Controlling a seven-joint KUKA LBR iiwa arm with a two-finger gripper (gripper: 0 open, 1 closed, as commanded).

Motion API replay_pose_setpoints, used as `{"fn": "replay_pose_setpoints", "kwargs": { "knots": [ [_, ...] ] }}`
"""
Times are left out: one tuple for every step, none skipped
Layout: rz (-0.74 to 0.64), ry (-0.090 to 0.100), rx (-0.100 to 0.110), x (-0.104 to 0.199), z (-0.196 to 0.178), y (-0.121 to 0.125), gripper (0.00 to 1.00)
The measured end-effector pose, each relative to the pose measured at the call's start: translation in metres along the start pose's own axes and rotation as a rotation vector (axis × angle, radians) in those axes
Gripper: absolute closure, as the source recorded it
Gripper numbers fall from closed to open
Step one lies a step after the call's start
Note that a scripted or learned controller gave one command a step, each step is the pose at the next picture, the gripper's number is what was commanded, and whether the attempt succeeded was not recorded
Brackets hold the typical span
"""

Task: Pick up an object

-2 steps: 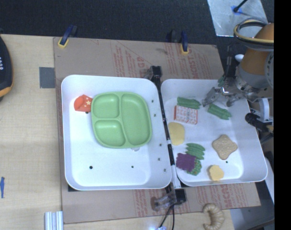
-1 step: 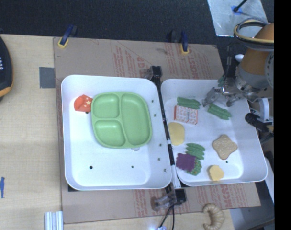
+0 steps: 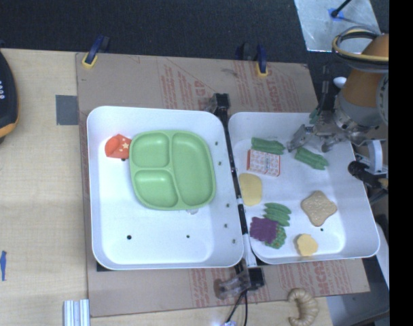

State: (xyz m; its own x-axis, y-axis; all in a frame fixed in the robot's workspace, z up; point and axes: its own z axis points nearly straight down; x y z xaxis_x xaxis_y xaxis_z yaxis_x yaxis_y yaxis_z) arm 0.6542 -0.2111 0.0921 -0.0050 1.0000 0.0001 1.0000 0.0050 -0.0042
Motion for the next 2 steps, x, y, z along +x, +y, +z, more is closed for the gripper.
{"fn": "replay_pose_setpoints", "kwargs": {
  "knots": [
    [-0.001,-0.001,-0.003,0.0001,-0.0003,0.0023,0.0],
    [-0.001,-0.001,-0.003,-0.0002,-0.0003,0.0024,0.0]
  ]
}}
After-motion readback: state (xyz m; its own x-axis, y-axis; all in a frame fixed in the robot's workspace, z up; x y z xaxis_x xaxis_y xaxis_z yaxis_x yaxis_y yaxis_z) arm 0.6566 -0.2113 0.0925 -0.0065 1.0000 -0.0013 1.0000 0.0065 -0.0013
